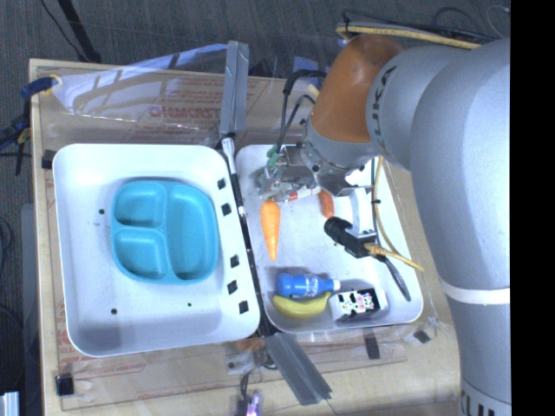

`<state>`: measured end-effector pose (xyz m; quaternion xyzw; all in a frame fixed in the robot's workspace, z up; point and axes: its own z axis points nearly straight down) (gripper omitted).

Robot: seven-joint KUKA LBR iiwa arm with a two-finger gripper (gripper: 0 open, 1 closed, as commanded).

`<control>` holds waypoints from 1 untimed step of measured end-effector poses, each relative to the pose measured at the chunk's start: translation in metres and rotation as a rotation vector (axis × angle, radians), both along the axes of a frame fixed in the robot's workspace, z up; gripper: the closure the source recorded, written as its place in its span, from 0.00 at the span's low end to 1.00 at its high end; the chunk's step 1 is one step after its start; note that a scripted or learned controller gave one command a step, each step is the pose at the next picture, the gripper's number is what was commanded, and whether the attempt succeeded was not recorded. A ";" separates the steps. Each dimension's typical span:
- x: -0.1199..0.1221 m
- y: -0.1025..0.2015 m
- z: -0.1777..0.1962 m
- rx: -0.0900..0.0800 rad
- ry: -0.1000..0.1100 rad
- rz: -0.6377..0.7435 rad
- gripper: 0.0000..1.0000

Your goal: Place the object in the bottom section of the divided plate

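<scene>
Bench (130,367): divided plate (165,230) waits unloaded in left bin (78,319). End effector (282,180) poised over carrot (270,224) in right bin (403,306), likely picking; grip state indeterminate.

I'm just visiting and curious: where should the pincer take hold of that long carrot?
Probably at the carrot's thick upper half, coming straight down, fingers closing across its width. It lies flat with bare bin floor either side; the lower tip tapers thin.
</scene>
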<state>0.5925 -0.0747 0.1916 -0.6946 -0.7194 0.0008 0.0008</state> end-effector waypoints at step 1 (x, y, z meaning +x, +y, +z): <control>0.011 0.094 0.005 0.000 0.000 0.090 1.00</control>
